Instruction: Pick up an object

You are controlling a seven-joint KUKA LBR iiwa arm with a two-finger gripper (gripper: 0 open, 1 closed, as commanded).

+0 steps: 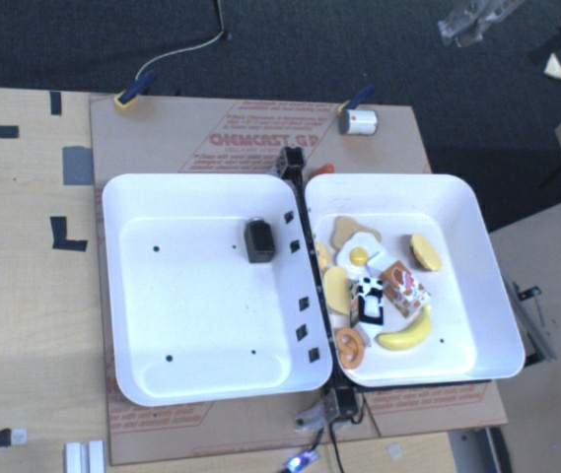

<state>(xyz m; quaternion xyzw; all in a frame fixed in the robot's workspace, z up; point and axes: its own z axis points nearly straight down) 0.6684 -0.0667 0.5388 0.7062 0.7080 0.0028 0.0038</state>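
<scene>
- Pretzel [349,347] and banana [404,333] sit at right bin [477,264] front, toys crowded together.
- Gripper [477,13] blurred, top right, well off bins.
- Dark block [259,240] alone in left bin [142,264], open room around.

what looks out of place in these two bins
The dark grey block sits alone in the left bin, while the toy food, such as the banana and fried egg, is crowded into the right bin.

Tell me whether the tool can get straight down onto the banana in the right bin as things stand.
Probably yes. The tool sits high at the upper right, well apart from the bins, and the banana lies uncovered at the near edge of the food pile, though a brown block crowds its far side.
</scene>
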